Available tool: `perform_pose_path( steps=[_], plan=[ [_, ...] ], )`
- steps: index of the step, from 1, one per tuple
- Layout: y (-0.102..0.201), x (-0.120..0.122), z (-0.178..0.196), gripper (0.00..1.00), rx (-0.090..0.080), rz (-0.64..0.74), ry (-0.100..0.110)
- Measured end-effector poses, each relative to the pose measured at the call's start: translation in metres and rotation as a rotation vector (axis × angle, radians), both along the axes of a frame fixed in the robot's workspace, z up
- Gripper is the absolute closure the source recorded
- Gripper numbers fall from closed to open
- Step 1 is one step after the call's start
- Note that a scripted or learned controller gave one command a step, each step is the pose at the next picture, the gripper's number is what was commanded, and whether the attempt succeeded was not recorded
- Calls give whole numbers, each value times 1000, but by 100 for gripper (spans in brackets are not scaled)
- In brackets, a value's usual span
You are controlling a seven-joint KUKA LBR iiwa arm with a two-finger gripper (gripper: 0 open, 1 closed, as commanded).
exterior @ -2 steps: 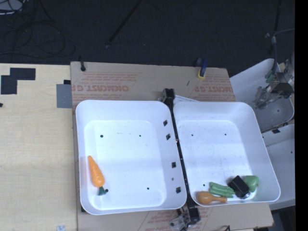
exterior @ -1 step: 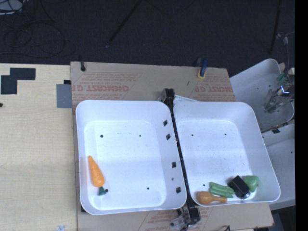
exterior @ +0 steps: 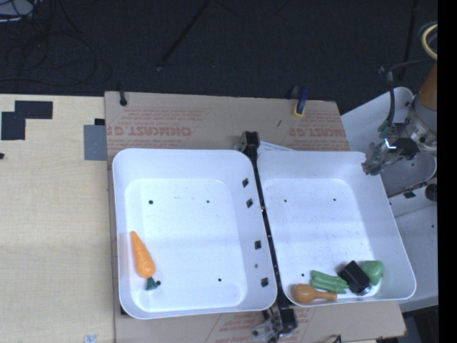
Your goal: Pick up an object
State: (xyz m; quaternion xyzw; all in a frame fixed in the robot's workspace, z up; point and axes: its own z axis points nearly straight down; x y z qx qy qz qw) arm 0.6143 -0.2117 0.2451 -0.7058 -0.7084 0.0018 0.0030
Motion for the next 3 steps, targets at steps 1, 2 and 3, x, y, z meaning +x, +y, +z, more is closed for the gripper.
perform_pose_path(
  steps=[1,2,3],
  plan=[
    [0,31,-46,100,-2,2,-5],
    [-3,-10,52,100,-4,-7,-11],
    [0,28,-15,100,-1,0,-2]
  ],
)
